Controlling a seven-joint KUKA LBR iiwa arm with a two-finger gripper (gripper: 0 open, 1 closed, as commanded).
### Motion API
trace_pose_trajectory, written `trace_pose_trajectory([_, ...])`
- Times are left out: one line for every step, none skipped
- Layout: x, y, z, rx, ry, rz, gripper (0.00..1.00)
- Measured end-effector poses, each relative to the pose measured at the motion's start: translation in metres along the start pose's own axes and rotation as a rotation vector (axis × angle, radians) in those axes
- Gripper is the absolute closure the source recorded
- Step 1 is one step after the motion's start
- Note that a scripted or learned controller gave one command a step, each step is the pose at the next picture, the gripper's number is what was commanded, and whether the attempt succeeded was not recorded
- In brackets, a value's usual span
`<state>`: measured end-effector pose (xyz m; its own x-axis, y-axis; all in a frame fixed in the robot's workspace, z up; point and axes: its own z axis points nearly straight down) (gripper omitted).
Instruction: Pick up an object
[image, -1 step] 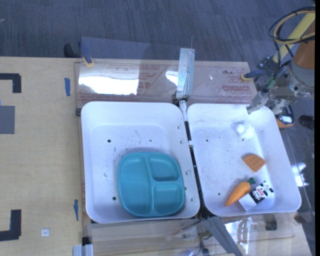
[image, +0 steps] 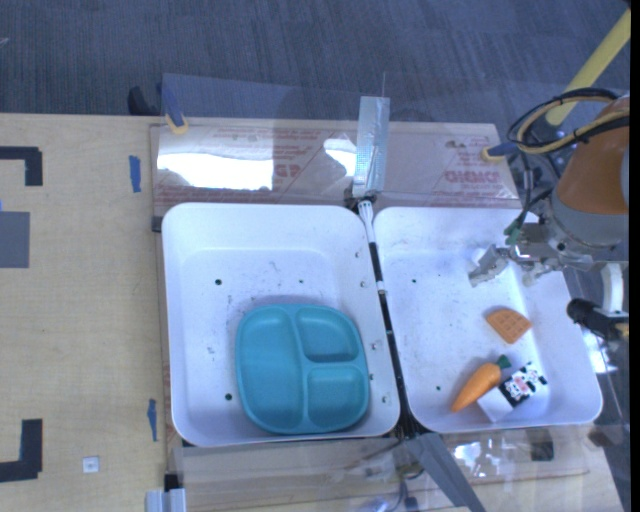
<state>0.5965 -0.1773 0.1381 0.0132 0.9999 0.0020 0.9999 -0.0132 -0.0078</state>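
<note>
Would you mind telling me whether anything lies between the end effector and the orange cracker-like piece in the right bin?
Nothing visible does. The end effector is above bare bin floor, and the cracker-like piece lies just below it in the view. The toy carrot lies beyond it.

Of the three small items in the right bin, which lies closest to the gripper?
The flat orange waffle-like piece, just below the gripper. The carrot and the black-and-white cow toy lie farther down, near the bin's bottom edge.

bench | left bin, right bin (side by side, touching) | clear sheet behind
</note>
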Motion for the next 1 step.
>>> trace_pose_trajectory([-0.0131,-0.0436,0.0523,-0.013,-0.001,0.122,0.0])
